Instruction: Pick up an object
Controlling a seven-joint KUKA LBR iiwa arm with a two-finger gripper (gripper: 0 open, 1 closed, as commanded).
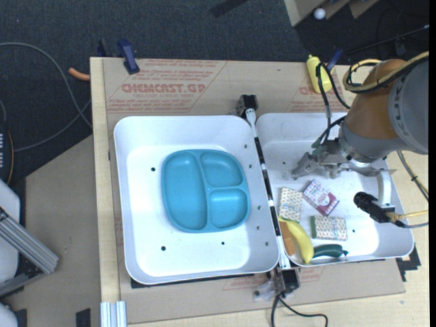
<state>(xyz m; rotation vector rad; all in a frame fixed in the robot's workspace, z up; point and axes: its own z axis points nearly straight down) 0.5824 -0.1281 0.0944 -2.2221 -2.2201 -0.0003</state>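
Blue divided tray [204,198] in left bin [136,251]; banana [300,240], packets in right bin [402,245]; hand [320,165] state unclear

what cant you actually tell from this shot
- Gripper: too small and cluttered to make out in the camera view.
- Print on the packets: too small to read.
- Green thing beside the banana: too small to identify; the right bin rim cuts its lower edge.
- Arm: cut off by the right edge.
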